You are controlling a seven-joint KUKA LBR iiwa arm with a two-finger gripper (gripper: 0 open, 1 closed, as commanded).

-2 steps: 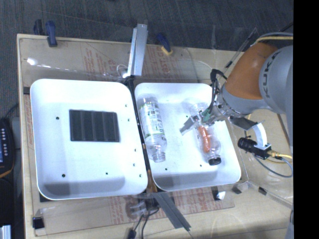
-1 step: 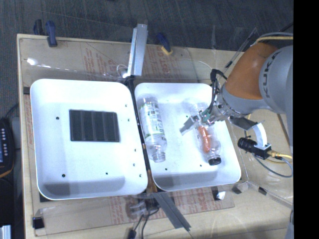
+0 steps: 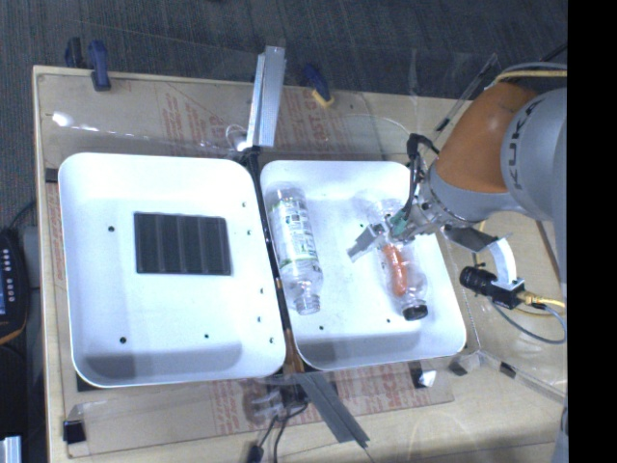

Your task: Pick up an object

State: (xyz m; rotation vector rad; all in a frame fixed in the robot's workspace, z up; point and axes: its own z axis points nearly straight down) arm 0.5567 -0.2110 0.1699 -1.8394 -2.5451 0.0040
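1. A dark ribbed panel (image 3: 182,243) lies flat in the middle of the left bin (image 3: 87,181).
2. Two blue clamps (image 3: 98,64) grip the bench's far left edge.
3. A metal bar (image 3: 265,95) rises from the gap between the bins.
4. A black device (image 3: 9,278) sits at the left border.

Even overhead light, white bins (image 3: 154,177) bright with mild glare, soft shadows along rims, slightly grainy focus
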